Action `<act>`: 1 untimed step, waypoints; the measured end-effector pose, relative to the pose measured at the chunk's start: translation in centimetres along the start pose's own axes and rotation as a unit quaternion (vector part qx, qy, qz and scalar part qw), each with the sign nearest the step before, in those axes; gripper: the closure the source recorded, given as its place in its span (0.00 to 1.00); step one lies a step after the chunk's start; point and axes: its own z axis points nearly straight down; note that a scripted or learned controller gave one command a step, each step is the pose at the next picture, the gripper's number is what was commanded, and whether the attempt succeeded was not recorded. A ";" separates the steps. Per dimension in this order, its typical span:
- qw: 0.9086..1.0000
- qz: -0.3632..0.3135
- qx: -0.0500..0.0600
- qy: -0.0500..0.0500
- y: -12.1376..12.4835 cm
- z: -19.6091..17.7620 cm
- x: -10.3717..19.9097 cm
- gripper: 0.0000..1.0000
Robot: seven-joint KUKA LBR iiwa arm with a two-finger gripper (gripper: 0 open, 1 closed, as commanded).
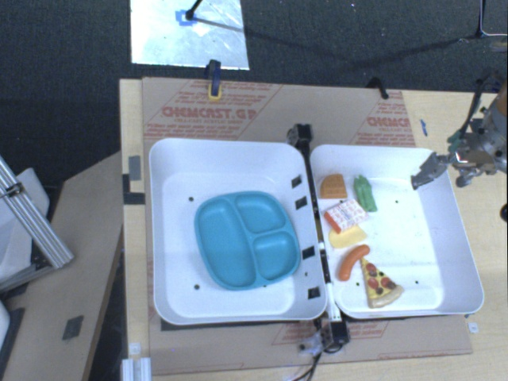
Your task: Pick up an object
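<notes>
The right bin (456, 244) holds several toy foods along its left side: an orange bread piece (334, 186), a green pickle (363, 193), a red-and-white packet (344, 213), a yellow wedge (350, 237), a sausage (353, 262) and a pizza slice (380, 286). My gripper (444, 176) hangs over the bin's upper right corner, well to the right of the food. It looks open, with nothing between its fingers.
The left bin (171, 213) holds a blue divided plate (248, 239). A black clamp strip (309, 213) runs between the two bins. Cardboard (238, 109) lies under both, with a shiny metal sheet (189, 22) behind on the dark floor.
</notes>
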 end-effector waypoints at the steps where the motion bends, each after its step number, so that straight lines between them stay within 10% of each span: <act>1: 1.000 0.001 0.000 0.000 0.1 4.4 -0.8 0.00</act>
